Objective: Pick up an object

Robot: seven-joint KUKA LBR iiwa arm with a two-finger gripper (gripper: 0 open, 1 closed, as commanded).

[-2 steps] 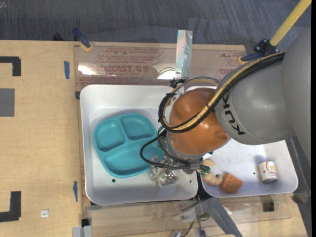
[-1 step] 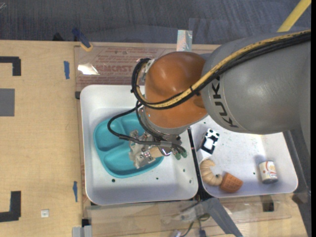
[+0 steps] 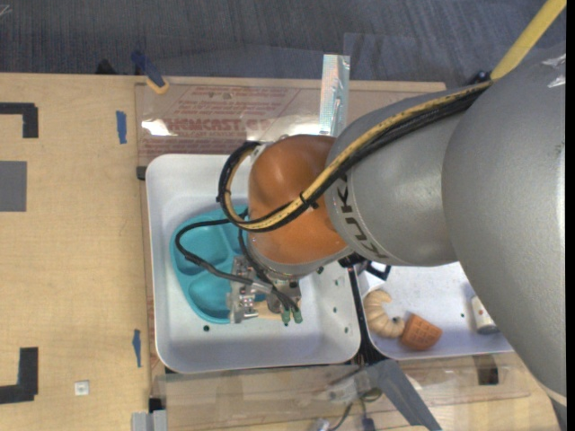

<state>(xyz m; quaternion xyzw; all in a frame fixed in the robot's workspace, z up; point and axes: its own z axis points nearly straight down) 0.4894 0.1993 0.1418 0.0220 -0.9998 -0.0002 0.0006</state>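
Candidate object: a teal plastic piece (image 3: pixel 202 272), shallow and curved with raised edges, lying on the floor of the left bin (image 3: pixel 171 330). It sits in the left half of that bin, near the left wall. Its right portion runs under the wrist and is hidden there, so its full outline cannot be made out.

Hand (image 3: pixel 260 305): lowered into the left bin, just beside the right edge of the teal piece and overlapping it in this view. Metal parts and a few green and dark connectors show below the wrist. Whether the hand is open or closed: cannot tell; the wrist covers it from above. Nothing is visibly held.

Arm: the orange band (image 3: pixel 292 205) sits directly above the hand, over the middle of the left bin. A black cable (image 3: pixel 211 232) loops out from it across the teal piece, and a yellow-and-black cable bundle (image 3: pixel 404 119) runs up along the grey arm (image 3: pixel 449 178) towards the upper right.

Right bin (image 3: pixel 431 281): mostly covered by the arm. On its visible floor, near the dividing wall, lie a pale ridged curled object (image 3: pixel 379 311) and an orange rounded object (image 3: pixel 420 332), touching each other. A small pale piece (image 3: pixel 480 313) lies further right at the arm's edge.

Surroundings: both bins rest on a light wooden tabletop (image 3: pixel 72 241) with blue tape marks (image 3: pixel 120 126) and black markings at the left. A clear sheet with red print (image 3: pixel 225 115) lies behind the left bin.
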